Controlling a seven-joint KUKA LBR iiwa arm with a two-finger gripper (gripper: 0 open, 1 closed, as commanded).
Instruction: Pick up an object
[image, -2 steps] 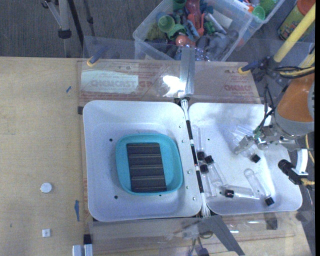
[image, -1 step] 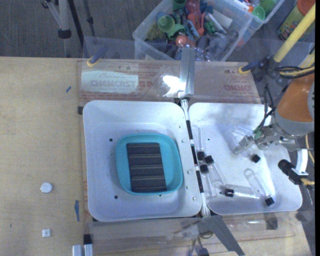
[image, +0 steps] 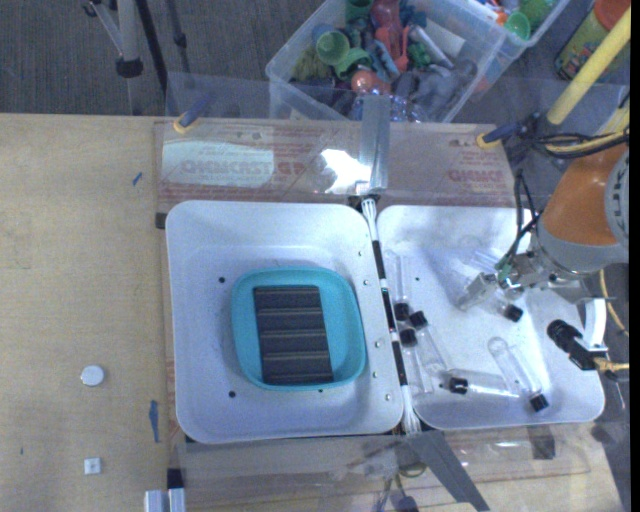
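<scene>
Several clear plastic tubes with black caps lie in the right bin (image: 570, 400). One tube (image: 484, 382) lies flat near the front, another (image: 513, 368) slants toward the front right corner, and a cluster of capped tubes (image: 405, 318) sits along the left wall. My gripper (image: 487, 287) hangs low over the middle of the right bin, under the orange-banded wrist (image: 585, 210). A clear piece (image: 472, 291) sits right at its tip; whether it is held is unclear. The left bin (image: 200, 250) holds a teal dish (image: 345, 310) with a dark ridged block (image: 291, 335) in it.
A metal divider (image: 385, 300) separates the two bins. Behind them stand a clear panel (image: 260, 160) and a tote of colourful toys (image: 400, 50). Cables and a black part (image: 570, 343) hang by the right bin's right edge. A small white disc (image: 92, 376) lies on the bench at the left.
</scene>
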